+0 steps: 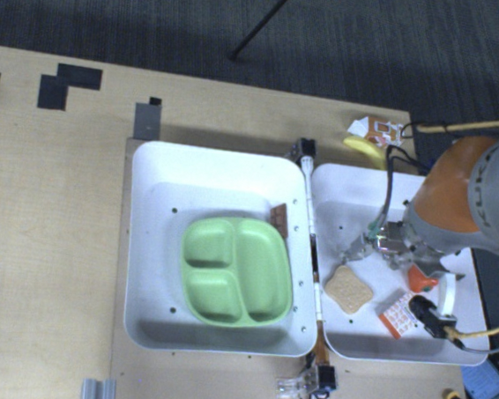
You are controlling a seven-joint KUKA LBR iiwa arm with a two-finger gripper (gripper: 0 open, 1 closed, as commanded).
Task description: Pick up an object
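Gripper (371,244) low in right bin (348,191), fingers' state unclear. Nearby tan sponge (348,290): light, soft, squashy; best pinched across flat sides.

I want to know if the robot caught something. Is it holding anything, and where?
Cannot be told. The gripper hangs in the right bin, just above the tan sponge, with nothing visibly between its fingers.

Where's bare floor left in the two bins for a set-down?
Left white bin: bare strip along its left wall, beside the green three-compartment plastic tray, plus a band behind the tray. Right white bin: bare back-left corner. Its front and right are crowded: tan sponge-like block, red-and-white packet, the gripper.
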